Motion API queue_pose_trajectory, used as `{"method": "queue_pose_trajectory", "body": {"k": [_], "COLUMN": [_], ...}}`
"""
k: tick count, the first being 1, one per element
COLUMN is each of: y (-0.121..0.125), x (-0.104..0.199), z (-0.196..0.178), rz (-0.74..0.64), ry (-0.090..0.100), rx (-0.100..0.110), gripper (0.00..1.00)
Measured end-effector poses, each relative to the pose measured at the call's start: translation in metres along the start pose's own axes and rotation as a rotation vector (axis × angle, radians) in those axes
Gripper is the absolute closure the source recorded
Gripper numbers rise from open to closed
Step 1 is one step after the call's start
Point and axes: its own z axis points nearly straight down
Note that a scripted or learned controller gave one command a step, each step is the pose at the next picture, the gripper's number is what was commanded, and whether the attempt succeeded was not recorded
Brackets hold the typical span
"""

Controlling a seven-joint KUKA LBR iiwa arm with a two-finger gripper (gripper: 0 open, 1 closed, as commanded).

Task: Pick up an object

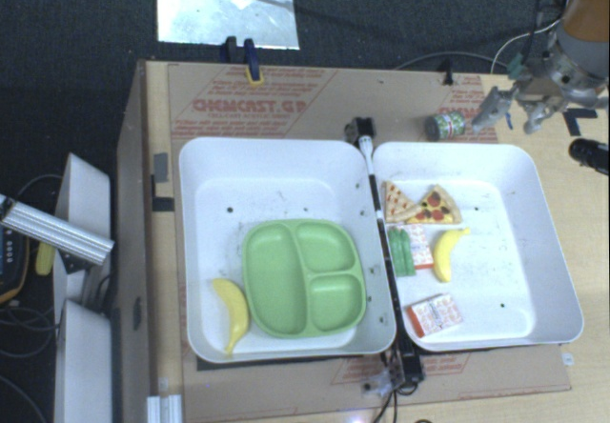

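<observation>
Jaws stand spread and empty on the gripper [519, 111], above the right bin's [548, 221] far rim. Nearest pick: pizza slice [421, 205], down-left in that bin, long axis lying across the view.

The bench [286, 97] bears two white bins [276, 183] and a can [444, 124].
</observation>
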Motion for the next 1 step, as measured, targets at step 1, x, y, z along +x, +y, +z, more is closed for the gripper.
{"method": "queue_pose_trajectory", "body": {"k": [1], "y": [-0.0427], "x": [0.011], "z": [0.0973], "rz": [0.002], "ry": [0.002], "rx": [0.004], "gripper": [0.0]}}
